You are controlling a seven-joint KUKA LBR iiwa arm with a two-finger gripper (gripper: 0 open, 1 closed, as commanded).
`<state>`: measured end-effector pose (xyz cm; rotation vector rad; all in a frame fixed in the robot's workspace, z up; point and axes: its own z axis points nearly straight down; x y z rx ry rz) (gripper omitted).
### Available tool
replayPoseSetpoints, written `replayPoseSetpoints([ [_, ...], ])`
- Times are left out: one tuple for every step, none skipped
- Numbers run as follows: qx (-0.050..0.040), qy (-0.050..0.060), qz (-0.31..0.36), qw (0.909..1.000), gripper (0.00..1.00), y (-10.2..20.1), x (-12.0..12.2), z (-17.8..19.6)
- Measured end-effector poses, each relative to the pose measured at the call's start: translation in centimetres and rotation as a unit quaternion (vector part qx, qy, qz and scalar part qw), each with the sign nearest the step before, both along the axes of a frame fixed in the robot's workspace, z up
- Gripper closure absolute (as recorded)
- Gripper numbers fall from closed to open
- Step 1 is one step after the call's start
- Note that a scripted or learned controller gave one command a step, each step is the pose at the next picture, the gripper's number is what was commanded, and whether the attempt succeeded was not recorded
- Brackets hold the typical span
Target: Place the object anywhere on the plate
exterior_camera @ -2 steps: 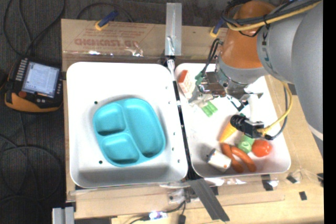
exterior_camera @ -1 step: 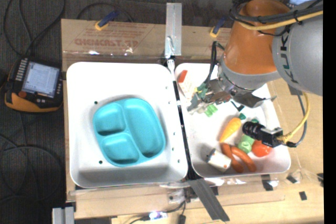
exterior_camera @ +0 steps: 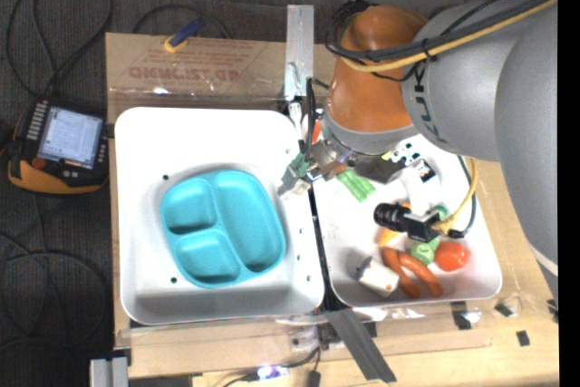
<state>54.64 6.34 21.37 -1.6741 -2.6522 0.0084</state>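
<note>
End effector [exterior_camera: 304, 166] hanging over left bin [exterior_camera: 136, 140] edge, near plate [exterior_camera: 222, 227]; we are not making out its grip state.

A bulky, smooth grey arm [exterior_camera: 507, 77] has a glossy orange band [exterior_camera: 372, 100] above the wrist, black and yellow cables [exterior_camera: 391, 59] draped across it, and a small dark gripper [exterior_camera: 299, 169].

There are two white bins, the left bin [exterior_camera: 136, 136] and the right bin [exterior_camera: 349, 236]. The left one holds one blue plate [exterior_camera: 220, 227] with three compartments. The right one holds one green pod [exterior_camera: 357, 186], one red ball [exterior_camera: 452, 256], what look like two orange-red sticks [exterior_camera: 410, 268], one white piece [exterior_camera: 377, 278] and one small green piece [exterior_camera: 423, 249].
</note>
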Motion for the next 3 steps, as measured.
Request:
replayPoseSetpoints([
  [0.0001, 0.000, 0.000, 1.0000, 0.00, 0.0, 0.0, 0.0],
  [0.0007, -0.010, 0.135, 0.9908, 0.00, 4.7, 2.5, -10.1],
  [-0.0054, -0.014, 0.169, 0.9856, 0.00, 9.4, 2.6, -10.8],
])
